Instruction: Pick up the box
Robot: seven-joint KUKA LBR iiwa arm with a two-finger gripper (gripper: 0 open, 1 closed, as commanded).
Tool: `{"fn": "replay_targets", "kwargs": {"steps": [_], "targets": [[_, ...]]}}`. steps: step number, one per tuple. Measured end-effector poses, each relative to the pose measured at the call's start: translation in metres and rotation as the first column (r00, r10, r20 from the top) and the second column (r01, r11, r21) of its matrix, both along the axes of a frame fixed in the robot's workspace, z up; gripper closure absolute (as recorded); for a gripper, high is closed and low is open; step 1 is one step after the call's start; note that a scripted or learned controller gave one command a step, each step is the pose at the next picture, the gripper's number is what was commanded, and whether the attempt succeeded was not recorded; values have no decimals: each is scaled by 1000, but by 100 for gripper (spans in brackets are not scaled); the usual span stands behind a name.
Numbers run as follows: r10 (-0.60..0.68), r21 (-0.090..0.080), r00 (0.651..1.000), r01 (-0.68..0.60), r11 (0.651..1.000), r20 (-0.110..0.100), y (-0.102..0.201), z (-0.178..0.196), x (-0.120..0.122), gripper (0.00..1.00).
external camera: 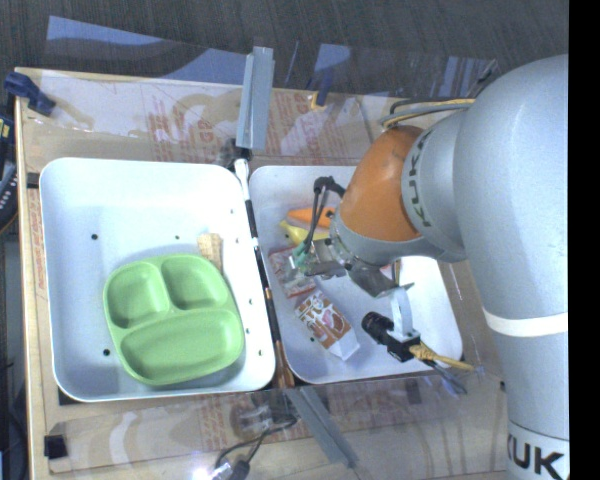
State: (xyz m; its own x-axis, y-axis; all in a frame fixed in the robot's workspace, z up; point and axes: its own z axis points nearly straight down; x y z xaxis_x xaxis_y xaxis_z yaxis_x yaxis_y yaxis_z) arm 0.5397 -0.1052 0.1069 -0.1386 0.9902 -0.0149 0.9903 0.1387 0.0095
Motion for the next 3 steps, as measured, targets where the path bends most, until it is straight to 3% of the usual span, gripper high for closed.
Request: {"fn": "replay_targets", "kwargs": {"steps": [1,2,3], "targets": [[18,14,1000,-18,1000,-13,88,176,28,100],[139,15,990,-139,990,-15,15,84,57,100],[140,15,990,-140,990,-15,16,84,57,0]]}}
